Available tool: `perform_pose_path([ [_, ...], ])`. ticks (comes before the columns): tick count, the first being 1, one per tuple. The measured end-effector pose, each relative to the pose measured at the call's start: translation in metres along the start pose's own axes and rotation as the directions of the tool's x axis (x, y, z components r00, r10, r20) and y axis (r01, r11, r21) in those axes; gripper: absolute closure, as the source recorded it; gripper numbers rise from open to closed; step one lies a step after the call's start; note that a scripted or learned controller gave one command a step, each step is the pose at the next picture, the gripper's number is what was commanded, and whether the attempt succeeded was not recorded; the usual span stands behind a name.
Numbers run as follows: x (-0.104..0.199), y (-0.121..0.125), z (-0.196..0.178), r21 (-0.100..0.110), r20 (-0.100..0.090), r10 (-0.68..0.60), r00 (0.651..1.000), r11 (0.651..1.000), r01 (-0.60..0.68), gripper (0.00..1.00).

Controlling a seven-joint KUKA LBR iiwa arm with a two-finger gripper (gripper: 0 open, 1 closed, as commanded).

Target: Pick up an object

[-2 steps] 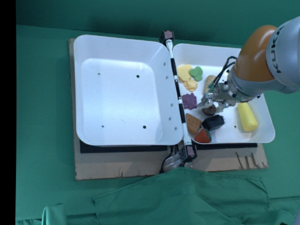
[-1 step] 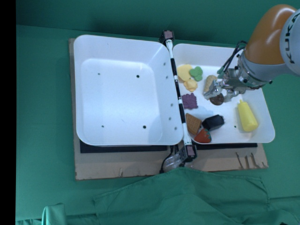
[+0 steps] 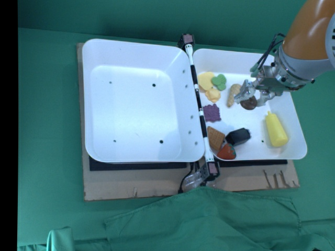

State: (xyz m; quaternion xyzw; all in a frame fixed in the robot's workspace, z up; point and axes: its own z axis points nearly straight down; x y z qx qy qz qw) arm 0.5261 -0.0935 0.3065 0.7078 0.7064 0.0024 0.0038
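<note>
— Orange band and grey wrist come in from the upper right, the arm slanting down and leftward over the right bin [image 3: 293,140]. Where does the end effector [image 3: 250,94] sit?

— Low over the far middle of that bin, right above a dark brown round piece [image 3: 249,104]. Whether it is clenched or released, I cannot tell; the metal parts blur together, and nothing can be seen gripped there.

— What lies around it?

— Just left of the brown piece, a tan cone-shaped item [image 3: 232,94]. Farther left, near the divider, yellow pieces [image 3: 208,82] with a green one [image 3: 219,81] touching them. Nearer, a purple piece [image 3: 211,112], then a waffle-patterned wedge [image 3: 215,136], a red piece [image 3: 227,151] and a black object [image 3: 238,136] clustered at the near left corner. A yellow bottle [image 3: 275,130] lies on the right side, apart from the rest.

— And the left bin [image 3: 104,54]?

— White, with small dark dots on its floor. Both bins rest on brown cardboard [image 3: 131,184] over the green counter [image 3: 47,114]; green cloth [image 3: 209,218] bunches at the near edge.
</note>
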Motion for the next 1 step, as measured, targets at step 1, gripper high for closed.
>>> perform_pose_path([
  [1,-0.0053,0.0025,-0.0651,-0.002,0.001,0.001,1.000,1.000,-0.001,1.00],
])
